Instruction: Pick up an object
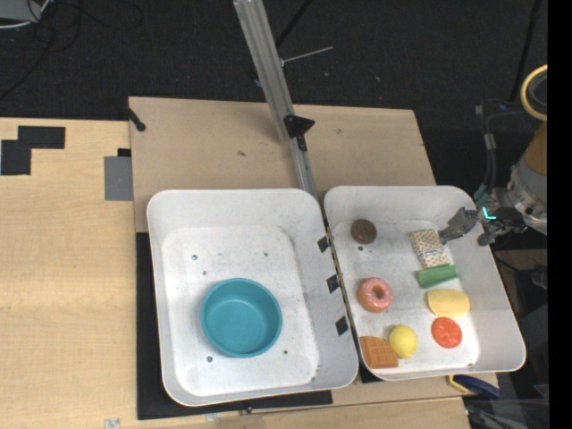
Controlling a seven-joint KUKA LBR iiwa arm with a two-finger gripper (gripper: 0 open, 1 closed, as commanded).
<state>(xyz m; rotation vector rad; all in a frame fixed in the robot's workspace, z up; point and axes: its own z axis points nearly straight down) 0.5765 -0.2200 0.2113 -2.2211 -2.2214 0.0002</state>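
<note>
You can see the jaws [471, 224] spread open with nothing in them, so no pick yet; the closest toy, a speckled block [429, 248], lies just beside them in the right bin [500, 284]

A light wooden bench [63, 266] runs along the left, with a tan board [357, 146] lying farther back. Beyond them the floor [161, 43] is dark carpet, with cables [36, 7] trailing at the far left corner
</note>
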